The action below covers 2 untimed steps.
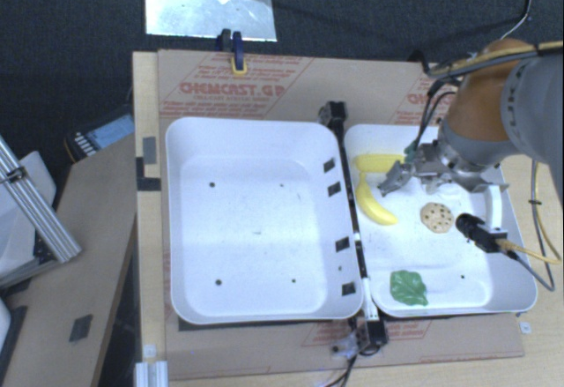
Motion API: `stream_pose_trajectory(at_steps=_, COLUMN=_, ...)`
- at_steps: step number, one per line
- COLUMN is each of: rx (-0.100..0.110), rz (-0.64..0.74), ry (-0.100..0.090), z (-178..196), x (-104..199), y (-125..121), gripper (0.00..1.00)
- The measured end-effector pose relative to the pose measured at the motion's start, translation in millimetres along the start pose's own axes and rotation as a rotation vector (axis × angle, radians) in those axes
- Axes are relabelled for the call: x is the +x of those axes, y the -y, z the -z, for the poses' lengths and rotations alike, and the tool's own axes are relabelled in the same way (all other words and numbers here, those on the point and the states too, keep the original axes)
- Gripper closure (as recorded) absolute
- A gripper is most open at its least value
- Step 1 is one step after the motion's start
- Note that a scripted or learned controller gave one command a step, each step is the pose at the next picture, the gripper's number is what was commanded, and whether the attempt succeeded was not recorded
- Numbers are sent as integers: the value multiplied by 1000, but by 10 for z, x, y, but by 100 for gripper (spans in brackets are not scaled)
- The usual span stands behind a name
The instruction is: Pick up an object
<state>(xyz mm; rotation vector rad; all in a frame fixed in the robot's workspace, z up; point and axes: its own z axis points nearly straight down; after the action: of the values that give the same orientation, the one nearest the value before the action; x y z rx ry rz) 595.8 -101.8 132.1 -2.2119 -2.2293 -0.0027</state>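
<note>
Yellow banana (374,204) partly under end effector (394,180)

The pincer (394,182) hangs over the right bin (511,288), which sits on the tabletop (291,77) touching the left bin (256,226) along a shared edge to the pincer's left. Just in front of the pincer and slightly left lies a banana (374,206), another banana-shaped piece (377,163) lies just behind it, and a cookie (435,217) rests in front and to its right. Farther in front, near the front wall of that same bin, lies a leafy piece (408,286), well apart from the pincer.
</note>
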Motion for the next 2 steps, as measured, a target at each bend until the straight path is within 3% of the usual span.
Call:
stream_pose_trajectory(at_steps=1, rx=-1, rz=-1, ry=2, z=-501, x=64, y=-412, gripper=0)
stream_pose_trajectory(at_steps=2, rx=26, rz=2, ry=-4, z=-510, x=-145, y=-682, gripper=0)
